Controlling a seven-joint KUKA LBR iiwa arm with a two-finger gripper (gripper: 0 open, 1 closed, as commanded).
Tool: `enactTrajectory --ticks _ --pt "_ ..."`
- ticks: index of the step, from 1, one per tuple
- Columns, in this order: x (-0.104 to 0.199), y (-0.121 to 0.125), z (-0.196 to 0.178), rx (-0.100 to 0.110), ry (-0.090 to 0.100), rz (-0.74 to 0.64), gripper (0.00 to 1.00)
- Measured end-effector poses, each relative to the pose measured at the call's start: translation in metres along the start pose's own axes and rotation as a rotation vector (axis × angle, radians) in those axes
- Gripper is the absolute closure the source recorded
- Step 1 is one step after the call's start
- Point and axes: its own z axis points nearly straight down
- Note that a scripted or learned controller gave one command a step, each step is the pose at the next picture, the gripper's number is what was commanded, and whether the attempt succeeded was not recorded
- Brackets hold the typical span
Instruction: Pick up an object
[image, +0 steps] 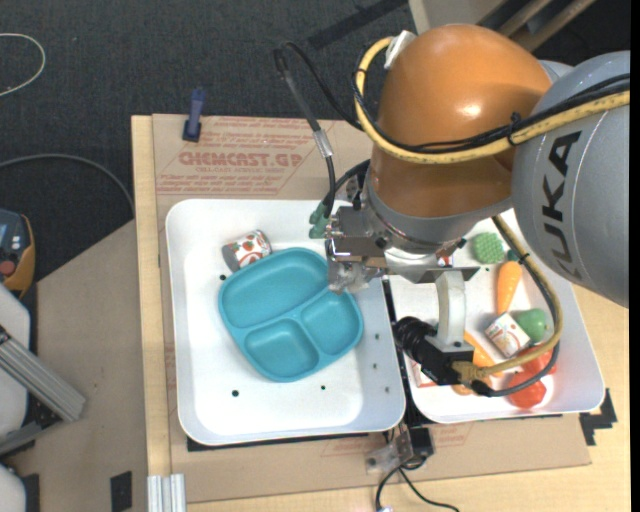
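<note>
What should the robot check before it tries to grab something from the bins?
1. Is there something to pick in the left bin? Ok: a blue divided plate and a small can lie there.
2. Is the can free of the plate? Cannot tell: they sit very close, maybe touching.
3. Is the gripper over a target? Ok: it sits at the plate's right edge.
4. Is the gripper holding anything? Cannot tell: the arm's wrist hides it.
5. Are there things in the right bin? Ok: a carrot, a small carton and other toy food.
6. Is the right bin easy to see? Not ok: the arm covers much of it.
</note>
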Motion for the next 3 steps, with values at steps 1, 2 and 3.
enactTrajectory --ticks 1,2,3 --pt "-0.006 0.016 -0.206 -0.028 0.009 -0.007 1.0" --pt "-0.02 -0.002 -0.129 -0.001 0.001 -0.003 1.0" --pt "-0.002 -0.002 0.035 0.01 -0.002 -0.006 1.0"
